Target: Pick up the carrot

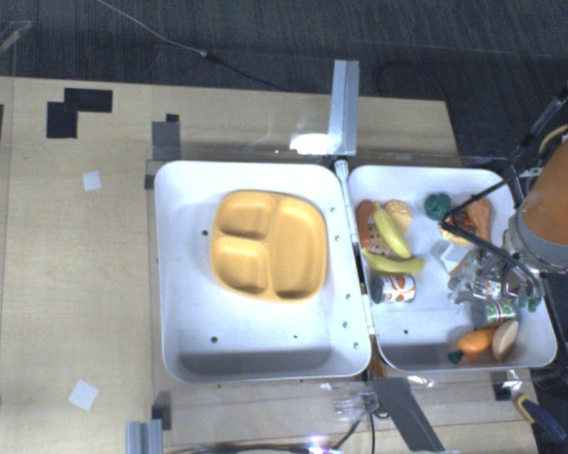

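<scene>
Orange and small, the carrot (475, 342) lies near the front edge of the right bin (407, 343), just beside a pale rounded item (505, 338). The gripper (488, 287) hangs over the bin's right side, above and apart from the carrot; its metal parts blur together, so whether the jaws are parted I cannot tell. A yellow plate (269, 244) sits in the left bin (185, 329). A banana (390, 239) lies by the divider.

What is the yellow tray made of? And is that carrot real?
The yellow divided tray looks like smooth moulded plastic: one even colour, rounded compartments, a soft sheen. The small orange carrot in the right white bin is probably a plastic toy, since its colour is very even and slightly glossy, but it is too small to be sure.
</scene>
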`<action>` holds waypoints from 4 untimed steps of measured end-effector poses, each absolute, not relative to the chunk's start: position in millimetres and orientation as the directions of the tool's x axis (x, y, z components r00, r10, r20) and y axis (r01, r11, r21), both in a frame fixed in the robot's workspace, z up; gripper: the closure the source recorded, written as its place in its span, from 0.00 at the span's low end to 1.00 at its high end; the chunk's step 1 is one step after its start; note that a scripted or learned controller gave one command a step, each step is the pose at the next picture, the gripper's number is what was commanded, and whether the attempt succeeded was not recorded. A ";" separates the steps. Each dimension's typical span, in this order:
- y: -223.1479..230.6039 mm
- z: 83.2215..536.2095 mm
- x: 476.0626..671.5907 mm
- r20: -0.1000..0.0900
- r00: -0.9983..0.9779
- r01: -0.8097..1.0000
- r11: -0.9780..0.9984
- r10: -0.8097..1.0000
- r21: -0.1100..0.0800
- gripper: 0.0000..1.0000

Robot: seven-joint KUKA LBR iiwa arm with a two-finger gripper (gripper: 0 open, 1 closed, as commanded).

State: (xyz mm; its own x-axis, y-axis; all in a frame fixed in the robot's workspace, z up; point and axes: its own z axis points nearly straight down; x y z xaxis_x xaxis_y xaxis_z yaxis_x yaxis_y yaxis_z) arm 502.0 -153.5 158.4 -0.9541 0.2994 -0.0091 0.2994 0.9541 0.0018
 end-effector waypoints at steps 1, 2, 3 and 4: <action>-148.7 90.7 527.2 -0.015 -0.996 -0.093 0.996 -0.093 -0.004 1.00; -204.9 90.7 519.8 -0.015 -0.879 -0.476 0.879 -0.476 -0.011 1.00; -206.1 190.5 531.8 -0.014 -0.926 -0.378 0.926 -0.378 -0.010 1.00; -205.5 187.5 530.5 -0.010 -0.926 -0.378 0.926 -0.378 -0.006 0.00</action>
